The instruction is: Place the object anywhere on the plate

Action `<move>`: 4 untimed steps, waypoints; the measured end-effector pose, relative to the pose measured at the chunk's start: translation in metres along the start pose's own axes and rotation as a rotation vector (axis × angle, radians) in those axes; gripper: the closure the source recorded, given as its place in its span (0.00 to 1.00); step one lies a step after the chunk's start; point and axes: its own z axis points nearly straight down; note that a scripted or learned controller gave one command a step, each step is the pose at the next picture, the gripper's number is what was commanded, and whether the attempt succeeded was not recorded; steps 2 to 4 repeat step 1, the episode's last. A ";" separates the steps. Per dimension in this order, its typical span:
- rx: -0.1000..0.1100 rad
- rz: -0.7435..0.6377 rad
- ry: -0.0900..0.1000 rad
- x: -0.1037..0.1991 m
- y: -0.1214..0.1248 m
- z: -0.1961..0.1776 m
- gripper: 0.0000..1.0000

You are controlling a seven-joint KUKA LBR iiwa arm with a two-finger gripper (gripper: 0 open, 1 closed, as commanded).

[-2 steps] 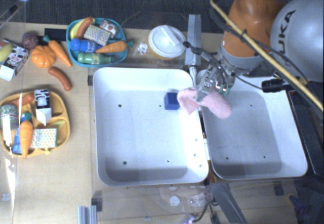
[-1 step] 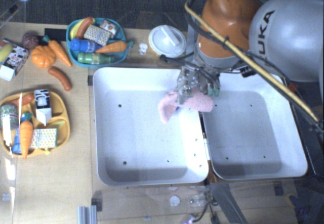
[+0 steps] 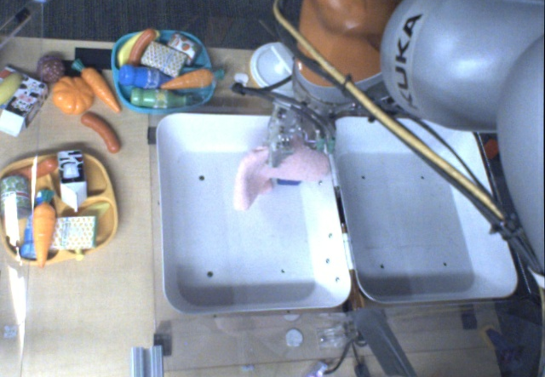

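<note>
1. the grey arm reached in from the right, its orange band above the wrist, and the gripper hung over the upper right part of the left bin.
2. a pink plate lay in that bin near its far right corner, partly hidden under the gripper.
3. a small dark blue object showed on the plate just below the gripper; whether it touched the gripper could not be told.
4. how the jaws stood could not be told, since the wrist covered them from above.
5. the right bin sat just beside the left one.
6. on the bench to the left, a blue bowl and a yellow tray held toy food, and a toy pumpkin, carrot and sausage lay loose between them.
</note>
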 end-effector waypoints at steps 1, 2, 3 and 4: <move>0.000 0.000 -0.001 0.000 0.000 0.000 0.00; 0.000 0.000 -0.001 0.000 0.000 0.000 0.00; 0.000 0.000 -0.001 0.000 0.000 0.000 0.00; 0.000 0.000 -0.001 0.000 0.000 0.000 0.00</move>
